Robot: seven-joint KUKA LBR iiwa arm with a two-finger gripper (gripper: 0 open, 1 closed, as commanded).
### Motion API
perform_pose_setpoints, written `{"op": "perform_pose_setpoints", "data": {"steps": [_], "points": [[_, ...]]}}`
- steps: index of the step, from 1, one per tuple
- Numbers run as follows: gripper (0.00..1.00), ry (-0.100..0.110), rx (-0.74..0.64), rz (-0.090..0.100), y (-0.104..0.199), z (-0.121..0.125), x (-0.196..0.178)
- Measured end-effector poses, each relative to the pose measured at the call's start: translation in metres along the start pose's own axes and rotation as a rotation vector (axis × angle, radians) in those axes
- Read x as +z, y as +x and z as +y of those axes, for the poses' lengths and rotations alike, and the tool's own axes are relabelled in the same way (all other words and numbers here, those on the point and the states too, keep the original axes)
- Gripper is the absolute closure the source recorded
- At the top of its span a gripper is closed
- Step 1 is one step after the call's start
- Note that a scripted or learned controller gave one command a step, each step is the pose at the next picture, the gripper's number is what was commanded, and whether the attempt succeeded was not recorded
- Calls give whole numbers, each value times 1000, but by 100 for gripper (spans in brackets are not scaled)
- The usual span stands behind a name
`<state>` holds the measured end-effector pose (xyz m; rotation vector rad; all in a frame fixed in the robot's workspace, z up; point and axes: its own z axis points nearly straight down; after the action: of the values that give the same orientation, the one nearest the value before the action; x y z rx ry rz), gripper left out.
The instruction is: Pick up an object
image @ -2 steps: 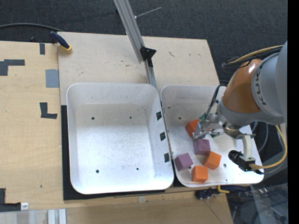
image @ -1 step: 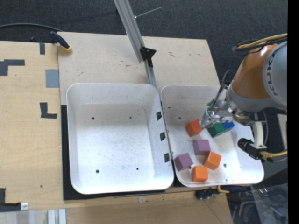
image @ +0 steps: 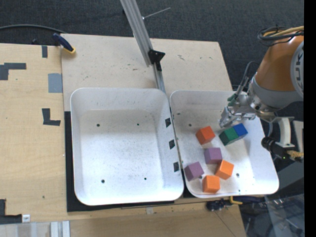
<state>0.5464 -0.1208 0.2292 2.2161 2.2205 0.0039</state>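
The left bin (image: 121,147) sits mid-frame. In the right bin (image: 256,181) lie two purple blocks (image: 213,155), three orange blocks (image: 205,135) and a green-and-blue block (image: 233,133). The arm reaches in from the right edge; its jaws (image: 231,116) hang just above that green-and-blue block, but I cannot tell how far apart they stand.

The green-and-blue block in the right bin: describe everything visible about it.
The green-and-blue block looks like one solid piece, dark green on its left part and blue on its right, though it could be two cubes pressed together. It lies tilted on the right bin's floor, just right of an orange cube, with the end effector right above it.
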Motion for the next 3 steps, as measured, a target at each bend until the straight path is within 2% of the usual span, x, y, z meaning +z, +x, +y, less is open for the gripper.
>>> {"op": "perform_pose_setpoints", "data": {"steps": [1,2,3], "points": [[100,3,0,1,0,1,-31],[100,5,-4,2,54,14,-30],[100,7,-4,2,101,15,-15]]}}
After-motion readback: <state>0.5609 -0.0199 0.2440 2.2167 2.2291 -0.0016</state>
